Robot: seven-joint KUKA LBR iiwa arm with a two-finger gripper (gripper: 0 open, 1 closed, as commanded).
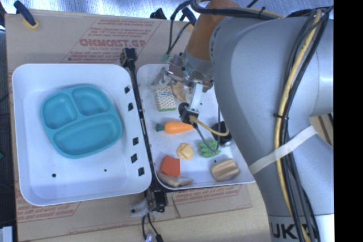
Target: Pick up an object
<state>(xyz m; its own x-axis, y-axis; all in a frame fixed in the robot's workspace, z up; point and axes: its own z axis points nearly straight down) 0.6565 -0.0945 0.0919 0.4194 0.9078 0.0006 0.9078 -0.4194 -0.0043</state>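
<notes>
- Camera view puts my likeliest target, the checkered block (165, 100), in the far part of the right bin (148, 73), close to the divider between the two bins.
- From that block, the gripper (177, 77) sits just beyond and slightly right, low over the bin's far end. So the block lies toward the near-left of the hand, almost touching it in this slanted look.
- I think the block is roughly square, so I see no long axis to line up on. The carrot (176, 128), nearer than the block, does have one: it lies across the bin, leafy end toward the divider.
- I cannot tell how far apart the fingers stand; metal parts and cables blur together there. I see nothing clearly between them.
- Further from the block, at the bin's near end: a yellow piece (185, 151), a green piece (207, 149), a red block (170, 166) and a bread roll (224, 169).
- Across the divider from the block, the left bin (22, 173) holds a blue sectioned tray (82, 120).
- My judgement: the coming move turns on a short shift toward the block, then down.
</notes>
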